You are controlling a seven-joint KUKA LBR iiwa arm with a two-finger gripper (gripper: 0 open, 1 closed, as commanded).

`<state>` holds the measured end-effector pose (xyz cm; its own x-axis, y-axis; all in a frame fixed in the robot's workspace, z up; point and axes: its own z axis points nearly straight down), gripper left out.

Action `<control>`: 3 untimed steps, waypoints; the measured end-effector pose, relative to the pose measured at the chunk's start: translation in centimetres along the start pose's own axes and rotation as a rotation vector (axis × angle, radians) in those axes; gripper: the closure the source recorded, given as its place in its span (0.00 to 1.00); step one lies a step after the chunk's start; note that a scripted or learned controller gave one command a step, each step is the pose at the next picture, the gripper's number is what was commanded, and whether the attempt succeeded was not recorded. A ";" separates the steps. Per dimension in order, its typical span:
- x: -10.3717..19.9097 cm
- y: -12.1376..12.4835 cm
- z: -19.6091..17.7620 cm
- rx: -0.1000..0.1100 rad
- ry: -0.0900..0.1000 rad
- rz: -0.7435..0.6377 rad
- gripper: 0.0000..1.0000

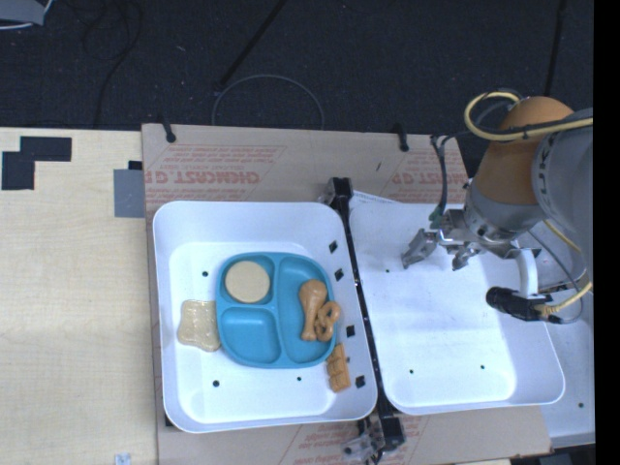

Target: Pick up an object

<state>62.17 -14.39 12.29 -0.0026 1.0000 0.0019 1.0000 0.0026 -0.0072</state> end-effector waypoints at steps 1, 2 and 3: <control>0.1 0.0 3.7 -0.002 -0.001 0.001 0.00; 0.1 0.0 2.5 -0.003 -0.001 0.002 1.00; 0.5 0.0 -3.7 -0.009 -0.002 0.002 1.00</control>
<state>62.20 -13.90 15.94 -0.0007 1.0000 -0.0002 1.0000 0.0007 0.0017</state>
